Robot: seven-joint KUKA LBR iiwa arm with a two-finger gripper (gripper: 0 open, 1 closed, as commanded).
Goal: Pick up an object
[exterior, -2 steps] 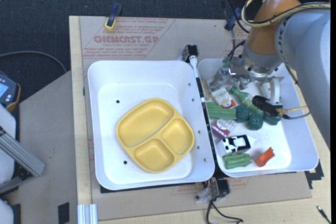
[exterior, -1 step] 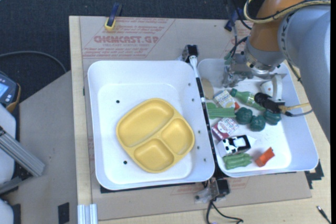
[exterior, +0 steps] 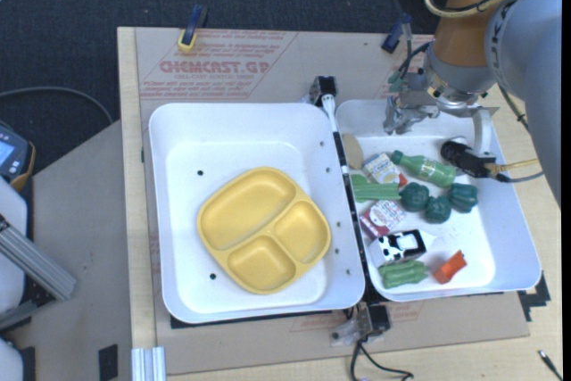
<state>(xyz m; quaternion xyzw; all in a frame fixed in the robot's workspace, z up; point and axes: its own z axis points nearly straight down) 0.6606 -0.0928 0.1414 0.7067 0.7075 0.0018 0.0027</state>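
1. Camera view: end effector (exterior: 406, 116) of the grey arm (exterior: 526, 22) hangs over the far end of the right bin (exterior: 513, 259). It holds nothing that can be seen, and whether its tips are spread or pressed together cannot be told from this slant.

2. Objects for picking lie in a cluster nearer the camera than the end effector: a green bottle (exterior: 426, 167) just beside it, a white packet (exterior: 381, 167), dark green lumps (exterior: 437, 201), a black-and-white piece (exterior: 401, 244) and an orange piece (exterior: 451, 265) at the near end.

3. Judged from this, the approach step is in hand. The green bottle is the closest target; a clean grasp likely calls for closing across its narrow width, clear of the neighbouring packet.

4. Left bin (exterior: 174, 192), beside the right bin, carries a yellow divided tray (exterior: 263, 232); both bins sit on the counter (exterior: 223, 67).
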